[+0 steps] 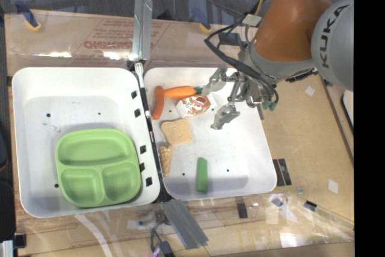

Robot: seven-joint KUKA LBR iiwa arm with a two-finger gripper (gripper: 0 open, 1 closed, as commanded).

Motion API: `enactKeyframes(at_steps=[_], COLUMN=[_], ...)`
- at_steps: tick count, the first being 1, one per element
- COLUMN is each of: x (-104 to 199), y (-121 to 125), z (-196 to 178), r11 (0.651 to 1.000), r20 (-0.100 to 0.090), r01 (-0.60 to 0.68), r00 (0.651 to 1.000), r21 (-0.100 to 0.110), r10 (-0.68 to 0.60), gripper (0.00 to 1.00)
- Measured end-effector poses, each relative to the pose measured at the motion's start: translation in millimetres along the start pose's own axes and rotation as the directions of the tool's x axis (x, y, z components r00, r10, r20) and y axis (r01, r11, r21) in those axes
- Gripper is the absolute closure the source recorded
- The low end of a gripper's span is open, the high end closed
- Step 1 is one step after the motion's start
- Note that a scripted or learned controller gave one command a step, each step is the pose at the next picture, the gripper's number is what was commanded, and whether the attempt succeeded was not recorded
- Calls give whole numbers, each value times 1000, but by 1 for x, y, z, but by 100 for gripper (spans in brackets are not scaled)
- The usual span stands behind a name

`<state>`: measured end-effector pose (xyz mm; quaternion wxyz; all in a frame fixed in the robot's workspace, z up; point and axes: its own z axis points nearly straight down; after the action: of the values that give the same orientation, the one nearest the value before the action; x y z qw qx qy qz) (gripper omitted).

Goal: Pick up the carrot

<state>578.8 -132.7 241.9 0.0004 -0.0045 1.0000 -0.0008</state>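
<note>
Lying in the upper left of the right bin (255,153), carrot (178,92), with green tip toward the fingers, just right of a reddish sausage (158,103) along the bin's left wall. Just below the carrot, a small wrapped snack (194,106); lower, a slice of toast (177,132), a cracker (165,159) and a green cucumber piece (202,175). Hanging over the bin's upper right, fingers (220,99) spread apart, holding nothing, one close to the carrot's tip, the other lower down. Resting in the left bin (36,99), a green divided plate (97,167). Carrying both bins, a tan desk (307,147).
</note>
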Motion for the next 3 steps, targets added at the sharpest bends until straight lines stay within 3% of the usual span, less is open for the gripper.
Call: enactKeyframes(at_steps=[1, 2, 3], x=[-21, -49, -55], y=[-24, 30, 33], z=[125, 133, 117], r11=[992, 982, 981], r20=[28, 32, 52], r01=[128, 186, 193], r00=[991, 982, 980], r21=[6, 10, 13], r10=[-128, -187, -193], gripper=[0, 0, 100])
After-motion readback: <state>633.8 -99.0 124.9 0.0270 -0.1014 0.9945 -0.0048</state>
